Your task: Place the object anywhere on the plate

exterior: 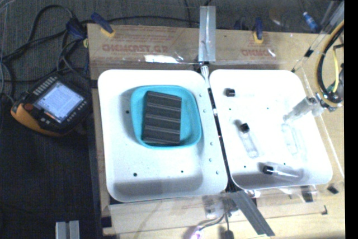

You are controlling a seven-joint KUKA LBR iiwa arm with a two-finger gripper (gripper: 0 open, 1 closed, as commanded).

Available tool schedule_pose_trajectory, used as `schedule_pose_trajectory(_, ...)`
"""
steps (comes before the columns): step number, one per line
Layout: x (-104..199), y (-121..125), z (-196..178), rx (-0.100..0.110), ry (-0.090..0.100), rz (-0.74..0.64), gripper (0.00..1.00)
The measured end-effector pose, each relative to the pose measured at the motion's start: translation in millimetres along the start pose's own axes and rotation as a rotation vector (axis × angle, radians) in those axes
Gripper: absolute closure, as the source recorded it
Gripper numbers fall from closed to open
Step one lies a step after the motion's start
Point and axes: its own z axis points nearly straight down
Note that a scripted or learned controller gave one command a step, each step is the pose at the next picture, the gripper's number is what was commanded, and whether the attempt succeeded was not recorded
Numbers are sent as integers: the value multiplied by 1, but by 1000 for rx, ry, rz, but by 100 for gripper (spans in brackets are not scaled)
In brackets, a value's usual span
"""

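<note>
Block point(163, 117): dark, ribbed, lying on plate point(192, 120) in left bin point(112, 137), long axis running near-to-far. Tool point(321, 101): over right bin's point(313, 165) far-right edge, well apart, block to its left; grip state indeterminate.

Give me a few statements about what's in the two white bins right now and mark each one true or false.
1. The blue plate sits in the left bin. True.
2. A dark ridged block lies on the plate. True.
3. The plate sits in the right bin. False: that bin holds small clear vials with dark caps, such as one near its middle.
4. The ridged block is bright red. False: it is dark grey.
5. A vial lies near the right bin's front edge. True.
6. The handheld pendant rests inside the left bin. False: it lies on the floor, left of the bench.
</note>
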Motion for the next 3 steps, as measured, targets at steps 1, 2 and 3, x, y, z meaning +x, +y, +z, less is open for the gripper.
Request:
schedule_pose_trajectory(1, -28, -9, 70, 1, 0, 104, 0)
schedule_pose_trajectory(2, 29, 8, 140, 1, 4, 51, 0)
schedule_pose_trajectory(3, 62, 16, 192, 3, 4, 148, 0)
